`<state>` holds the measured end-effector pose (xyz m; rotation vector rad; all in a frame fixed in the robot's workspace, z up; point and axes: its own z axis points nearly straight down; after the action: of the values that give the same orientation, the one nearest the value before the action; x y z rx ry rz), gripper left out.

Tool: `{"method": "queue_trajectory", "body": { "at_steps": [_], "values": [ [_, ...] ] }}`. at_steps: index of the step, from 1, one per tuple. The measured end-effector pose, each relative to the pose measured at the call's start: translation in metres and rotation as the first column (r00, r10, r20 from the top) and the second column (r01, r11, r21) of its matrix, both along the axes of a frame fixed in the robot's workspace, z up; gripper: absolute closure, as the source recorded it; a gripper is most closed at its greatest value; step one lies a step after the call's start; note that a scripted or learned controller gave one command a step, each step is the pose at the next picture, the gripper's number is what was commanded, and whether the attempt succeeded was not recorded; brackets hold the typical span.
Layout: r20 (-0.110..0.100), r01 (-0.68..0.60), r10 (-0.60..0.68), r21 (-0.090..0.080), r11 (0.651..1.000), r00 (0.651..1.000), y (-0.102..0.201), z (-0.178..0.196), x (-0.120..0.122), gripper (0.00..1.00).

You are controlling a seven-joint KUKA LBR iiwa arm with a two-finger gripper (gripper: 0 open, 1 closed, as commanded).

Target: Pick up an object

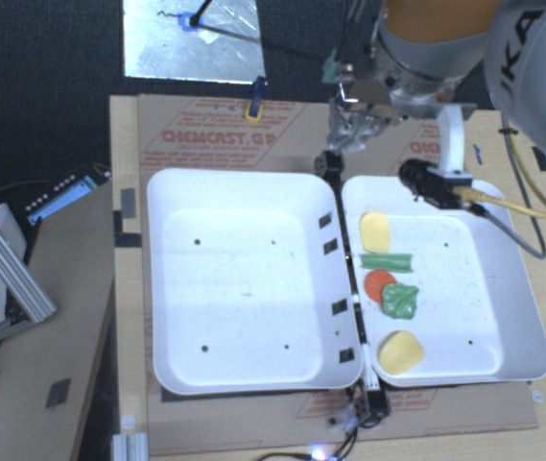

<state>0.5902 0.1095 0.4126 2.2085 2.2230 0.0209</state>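
Note that your gripper (349,137) hangs above the bins' far edge; whether it is parted or closed cannot be told. Your nearest target, the pale yellow oval piece (375,230), lies nearer the camera in the right white bin (503,286).

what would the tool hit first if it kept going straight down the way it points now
Probably the far end of the black divider where the two shallow white bins meet, since the tool hangs roughly above it. Depth is unclear from this slanted view, so it might land on the cardboard sheet behind instead.
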Motion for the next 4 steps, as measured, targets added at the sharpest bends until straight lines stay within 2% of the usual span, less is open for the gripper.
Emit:
{"method": "queue_trajectory", "body": {
  "at_steps": [1,2,3,4],
  "values": [
    [-0.016,-0.009,0.009,0.0,1.0,1.0,0.102,-0.016,-0.056,1.0],
    [-0.009,0.0,0.0,-0.003,1.0,1.0,0.126,-0.008,0.018,1.0],
    [-0.03,0.007,-0.007,-0.009,1.0,1.0,0.103,-0.165,-0.019,1.0],
    [-0.026,0.011,-0.011,-0.009,1.0,1.0,0.044,-0.289,-0.034,1.0]
  ]
}}
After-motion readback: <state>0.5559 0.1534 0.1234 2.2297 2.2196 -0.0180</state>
